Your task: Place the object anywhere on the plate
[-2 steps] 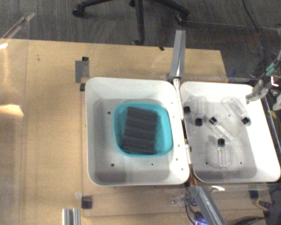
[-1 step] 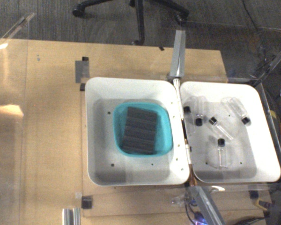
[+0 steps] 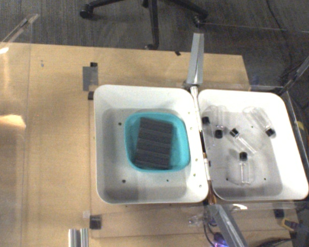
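Camera view — teal plate (image 3: 181, 138) bearing a dark ridged block (image 3: 154, 145), left bin (image 3: 108, 153); clear vials (image 3: 242, 166) scattered at right; gripper fingers' state cannot be told.

bins: 2 (image 3: 105, 189) (image 3: 293, 187) | teal plate: 1 (image 3: 181, 133) | dark ridged block: 1 (image 3: 154, 142) | clear black-capped vials: about 5 (image 3: 242, 166)

Clear vials (image 3: 242, 138) faint against bin (image 3: 293, 158); chair (image 3: 149, 4) cut by top edge.

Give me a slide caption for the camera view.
Teal plate with dark ribbed block in left white bin; clear black-capped vials fill right bin.
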You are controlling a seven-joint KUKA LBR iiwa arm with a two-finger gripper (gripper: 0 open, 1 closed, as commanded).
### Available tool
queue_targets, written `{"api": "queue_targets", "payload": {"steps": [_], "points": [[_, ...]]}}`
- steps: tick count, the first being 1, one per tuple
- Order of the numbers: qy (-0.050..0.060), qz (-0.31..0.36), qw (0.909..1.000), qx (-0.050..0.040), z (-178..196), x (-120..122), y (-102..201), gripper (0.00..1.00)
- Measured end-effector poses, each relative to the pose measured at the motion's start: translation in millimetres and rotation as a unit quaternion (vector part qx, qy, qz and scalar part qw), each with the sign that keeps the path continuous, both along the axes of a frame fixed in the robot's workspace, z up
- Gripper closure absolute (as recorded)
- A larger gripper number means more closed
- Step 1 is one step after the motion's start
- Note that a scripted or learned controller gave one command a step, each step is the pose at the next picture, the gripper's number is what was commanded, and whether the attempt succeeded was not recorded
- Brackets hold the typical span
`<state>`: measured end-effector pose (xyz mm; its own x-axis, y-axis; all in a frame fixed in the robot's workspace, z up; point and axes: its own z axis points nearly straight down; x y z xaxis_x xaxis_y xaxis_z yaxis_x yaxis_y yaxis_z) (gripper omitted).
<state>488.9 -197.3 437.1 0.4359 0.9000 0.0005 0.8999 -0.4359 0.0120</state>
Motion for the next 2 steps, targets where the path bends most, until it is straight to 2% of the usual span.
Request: {"api": "queue_targets", "payload": {"steps": [1,2], "points": [[0.0,-0.064,0.9979,0.0007,0.1,-0.1,0.5,0.0],[-0.001,-0.136,0.9907,0.0016,0.1,0.1,1.2,0.0]]}}
